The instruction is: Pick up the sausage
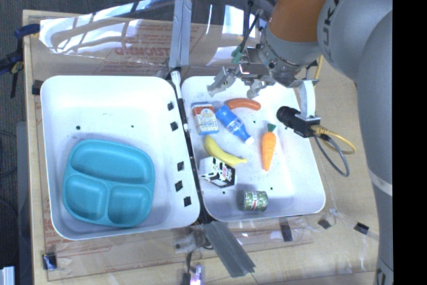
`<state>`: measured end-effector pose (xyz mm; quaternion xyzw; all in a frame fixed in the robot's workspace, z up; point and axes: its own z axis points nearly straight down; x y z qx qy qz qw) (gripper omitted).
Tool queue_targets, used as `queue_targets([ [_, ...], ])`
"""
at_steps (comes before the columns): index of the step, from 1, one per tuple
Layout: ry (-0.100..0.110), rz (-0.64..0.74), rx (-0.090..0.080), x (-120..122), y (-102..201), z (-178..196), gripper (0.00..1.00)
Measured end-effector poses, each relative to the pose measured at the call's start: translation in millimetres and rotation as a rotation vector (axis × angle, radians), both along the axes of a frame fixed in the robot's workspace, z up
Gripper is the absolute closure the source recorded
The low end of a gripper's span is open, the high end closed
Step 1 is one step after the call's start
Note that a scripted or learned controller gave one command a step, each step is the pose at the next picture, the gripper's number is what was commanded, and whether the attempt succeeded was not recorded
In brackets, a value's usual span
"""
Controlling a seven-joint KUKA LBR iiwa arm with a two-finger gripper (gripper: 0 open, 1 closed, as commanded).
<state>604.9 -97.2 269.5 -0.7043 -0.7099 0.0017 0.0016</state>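
Sausage (243, 104) lying left-right, near-level

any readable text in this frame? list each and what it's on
"KUKA", partly cut off, on the grey arm.
Reddish print on the board behind the bins: too blurred and glared to read.
Labels on the small carton, blue bottle and can: too small to read.
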Motion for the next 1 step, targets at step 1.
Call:
queue_targets([
  [1,-0.006,0.045,-0.001,-7.8,-61.0,88.0,0.00],
])
